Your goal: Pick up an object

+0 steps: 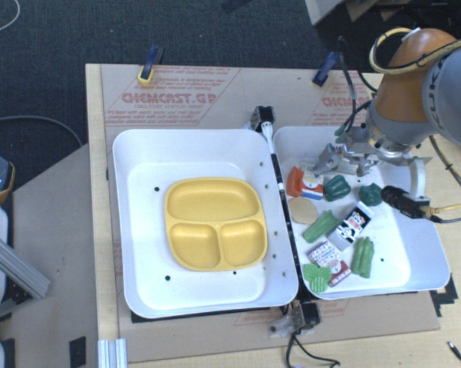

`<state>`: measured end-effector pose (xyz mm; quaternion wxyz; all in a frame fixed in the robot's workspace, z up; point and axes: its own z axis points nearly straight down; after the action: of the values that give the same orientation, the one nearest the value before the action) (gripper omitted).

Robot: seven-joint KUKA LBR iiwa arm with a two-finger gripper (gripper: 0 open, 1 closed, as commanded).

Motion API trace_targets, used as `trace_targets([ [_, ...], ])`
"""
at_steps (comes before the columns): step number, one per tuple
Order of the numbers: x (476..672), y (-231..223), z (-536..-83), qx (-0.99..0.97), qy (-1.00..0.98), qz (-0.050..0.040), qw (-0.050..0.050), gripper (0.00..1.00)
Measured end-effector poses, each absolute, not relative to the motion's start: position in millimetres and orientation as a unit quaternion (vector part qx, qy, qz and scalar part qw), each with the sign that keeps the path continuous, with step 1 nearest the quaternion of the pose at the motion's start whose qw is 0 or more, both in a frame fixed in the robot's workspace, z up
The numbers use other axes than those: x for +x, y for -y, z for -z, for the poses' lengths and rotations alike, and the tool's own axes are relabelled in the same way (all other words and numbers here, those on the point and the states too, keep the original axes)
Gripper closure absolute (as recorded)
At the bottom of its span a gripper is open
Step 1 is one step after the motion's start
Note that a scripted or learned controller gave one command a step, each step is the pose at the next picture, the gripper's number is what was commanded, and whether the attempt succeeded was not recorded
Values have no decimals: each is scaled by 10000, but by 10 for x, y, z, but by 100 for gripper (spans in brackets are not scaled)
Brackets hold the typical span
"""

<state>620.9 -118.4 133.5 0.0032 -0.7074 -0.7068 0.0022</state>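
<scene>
The arm [414, 75] enters from 3 o'clock and hangs over the upper part of the right bin [422, 271]. Its orange band sits above the grey wrist, and the gripper [344, 162] points down toward the group of objects in that bin.

Jaw state: cannot be determined. The metal parts below the wrist overlap each other and the bin floor, so the spacing of the jaws does not read from this view. No object is seen between them. Whether the gripper touches anything below it cannot be confirmed.

Candidate objects, all in the right bin:
- Dark green piece [337, 188], just below the gripper, toward 6 o'clock from it.
- Orange-red item [294, 182], at 9 o'clock from the dark green piece, near the bin's left wall.
- Second dark green piece [370, 195], at 3 o'clock from the first.
- Light green elongated piece [320, 226], lying at a slant, toward 6 o'clock from the first dark green piece.
- Black-and-white carton [355, 222], just beside the light green piece at 3 o'clock.
- Green upright-looking piece [362, 257], toward 6 o'clock from the carton.
- Red-and-white packet [331, 261] and a light green flat piece [316, 277], near the bin's lower left corner.

The left bin [138, 205] holds a yellow divided tray [215, 222], lying flat near its centre.
</scene>
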Motion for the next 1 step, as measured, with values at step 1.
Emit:
trace_targets([
  [1,6231,1166,-869,-7072,7070,24,12,0],
])
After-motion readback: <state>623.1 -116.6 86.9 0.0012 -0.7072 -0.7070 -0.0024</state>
